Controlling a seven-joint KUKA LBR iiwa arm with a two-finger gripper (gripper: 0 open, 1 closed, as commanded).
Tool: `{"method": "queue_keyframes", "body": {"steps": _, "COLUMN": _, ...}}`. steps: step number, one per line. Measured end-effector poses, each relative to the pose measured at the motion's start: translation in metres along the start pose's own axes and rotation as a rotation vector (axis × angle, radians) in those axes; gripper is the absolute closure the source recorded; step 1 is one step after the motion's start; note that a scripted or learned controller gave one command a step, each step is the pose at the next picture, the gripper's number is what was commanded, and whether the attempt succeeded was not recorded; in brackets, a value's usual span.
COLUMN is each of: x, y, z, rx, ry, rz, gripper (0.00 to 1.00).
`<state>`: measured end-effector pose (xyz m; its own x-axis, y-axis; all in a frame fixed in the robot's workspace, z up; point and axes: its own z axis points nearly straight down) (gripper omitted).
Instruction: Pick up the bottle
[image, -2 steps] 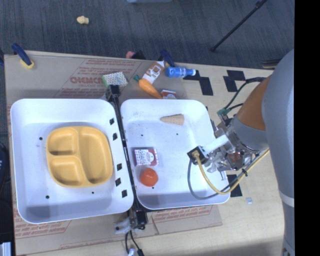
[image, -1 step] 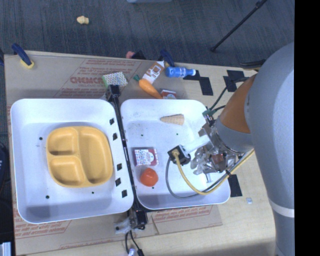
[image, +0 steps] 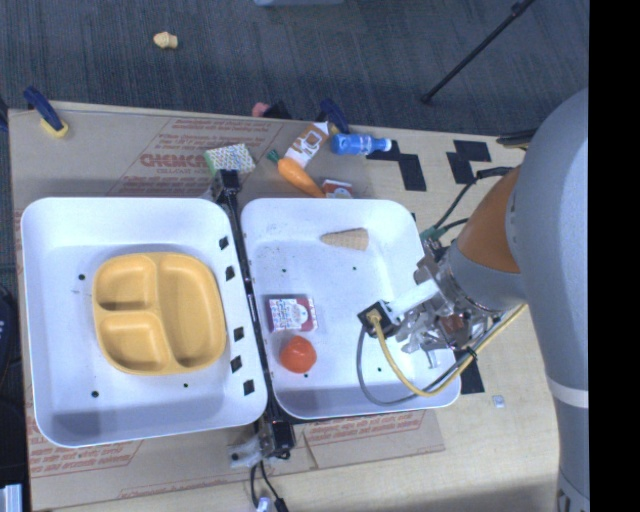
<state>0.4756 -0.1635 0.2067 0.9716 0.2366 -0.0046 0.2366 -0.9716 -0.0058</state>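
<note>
Left bin (image: 40, 300): sitting wide and white, carrying a yellow divided tray (image: 158, 312) in its middle, three compartments facing up.
Divider: black clips (image: 240, 300) are running down the seam where both bins are meeting.
Right bin (image: 300, 395): holding a small red-and-white packet (image: 290, 313) near its left wall, a round red-orange ball (image: 297, 354) lying just below the packet, and a tan cone-shaped piece (image: 345, 238) resting near the far wall.
Bottle (image: 357, 145): lying on its side on the cardboard beyond the right bin, blue, outside both bins, well apart from the arm.
Beside the bottle: an orange carrot-like toy (image: 298, 176) and a small white-and-orange carton (image: 308, 142) are lying just to its left; a checkered pad (image: 229, 158) is sitting further left.
Gripper (image: 432, 335): hanging over the right bin's right edge, yellow cable (image: 395, 372) looping beneath it.
Fingers: too tangled in metal and cable to call, so wide or narrow I cannot tell; nothing is showing between them.
Arm (image: 555, 250): grey, orange band showing above the wrist, reaching in from the right.
</note>
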Motion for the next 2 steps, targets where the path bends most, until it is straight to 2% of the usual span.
{"method": "queue_keyframes", "body": {"steps": 2, "x": -0.0008, "y": 0.0034, "z": 0.0125, "rx": 0.002, "ry": -0.001, "rz": 0.029, "gripper": 1.0}}
